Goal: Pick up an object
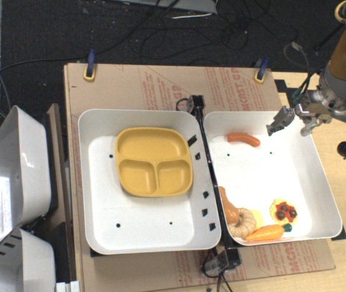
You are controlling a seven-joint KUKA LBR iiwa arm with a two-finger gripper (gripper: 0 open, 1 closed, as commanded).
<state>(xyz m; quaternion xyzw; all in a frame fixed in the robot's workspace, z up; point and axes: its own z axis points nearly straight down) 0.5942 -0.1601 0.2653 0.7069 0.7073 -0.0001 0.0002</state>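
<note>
My pincer [294, 121] hangs spread and empty over the right bin's [318, 169] far edge, just beside the sausage [244, 139]. I reckon a slightly offset descent could nudge the sausage aside, or catch the bin's rim.
</note>
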